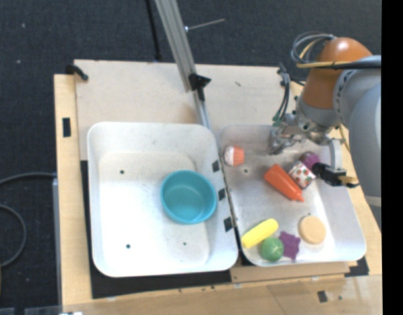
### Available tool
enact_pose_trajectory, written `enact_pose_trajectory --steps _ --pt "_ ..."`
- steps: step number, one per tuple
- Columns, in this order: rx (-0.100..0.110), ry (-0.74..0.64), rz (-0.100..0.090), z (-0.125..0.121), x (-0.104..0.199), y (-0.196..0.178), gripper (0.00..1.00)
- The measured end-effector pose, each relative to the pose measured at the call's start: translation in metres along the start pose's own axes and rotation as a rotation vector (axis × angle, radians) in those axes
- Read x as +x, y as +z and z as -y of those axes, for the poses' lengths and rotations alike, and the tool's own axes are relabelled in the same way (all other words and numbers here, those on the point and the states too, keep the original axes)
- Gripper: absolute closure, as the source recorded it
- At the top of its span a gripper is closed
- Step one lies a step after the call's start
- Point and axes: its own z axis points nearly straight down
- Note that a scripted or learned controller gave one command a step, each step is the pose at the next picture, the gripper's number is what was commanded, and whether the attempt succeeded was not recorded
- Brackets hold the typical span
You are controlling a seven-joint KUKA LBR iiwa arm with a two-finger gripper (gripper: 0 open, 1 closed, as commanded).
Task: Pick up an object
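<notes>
Clutter fills the right shallow white bin (349, 209) on the desk (136, 90): an orange carrot-shaped toy (283, 182), a small red-and-white patterned block (300, 174), a purple piece (310, 159) behind it, a yellow banana-like toy (259, 232), a green ball (272, 249), a purple star-shaped piece (291, 244), a tan round disc (312, 229) and a small orange-and-white toy (233, 155) near the divider. The left white bin (109, 156) holds a blue plastic bowl (188, 196). The claw (281, 140) hangs over the right bin's far end, just beyond the carrot; how wide it stands I cannot tell, and nothing shows in its grip. My worry: the carrot, block and purple piece sit close together, so a descent could nudge one aside or clip two at once, and a rounded toy may squirt out.
</notes>
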Motion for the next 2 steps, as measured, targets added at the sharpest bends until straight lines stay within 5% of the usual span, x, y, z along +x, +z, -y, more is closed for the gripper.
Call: enact_pose_trajectory --steps 2 --pt "-0.003 0.000 -0.004 0.006 -0.006 -0.112 1.00"
